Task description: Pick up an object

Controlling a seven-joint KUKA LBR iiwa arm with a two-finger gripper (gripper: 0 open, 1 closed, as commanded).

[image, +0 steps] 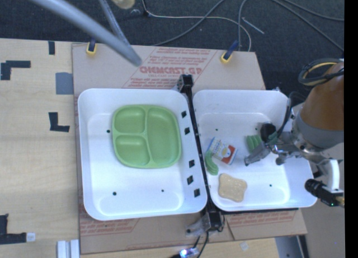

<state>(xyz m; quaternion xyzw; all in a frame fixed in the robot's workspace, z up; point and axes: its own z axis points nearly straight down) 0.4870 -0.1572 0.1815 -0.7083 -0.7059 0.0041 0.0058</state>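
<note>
The gripper (255,155) hangs low inside the right bin (235,101), its grey fingers (258,153) pointing toward the bin's middle, but from this slant I cannot tell whether they are parted or closed, and nothing shows between them. Just beside them, on the far side, lies a small green object (254,140), partly hidden by the wrist. A little further out from the fingertips, toward the divider, sits a small packet (222,151) printed in white, red and blue, with another green piece (211,164) touching its near edge. Nearer the camera rests a tan, bread-like piece (232,187), apart from the others. Well beyond the divider, a green sectioned plate (147,136) lies in the left bin (89,156).
</note>
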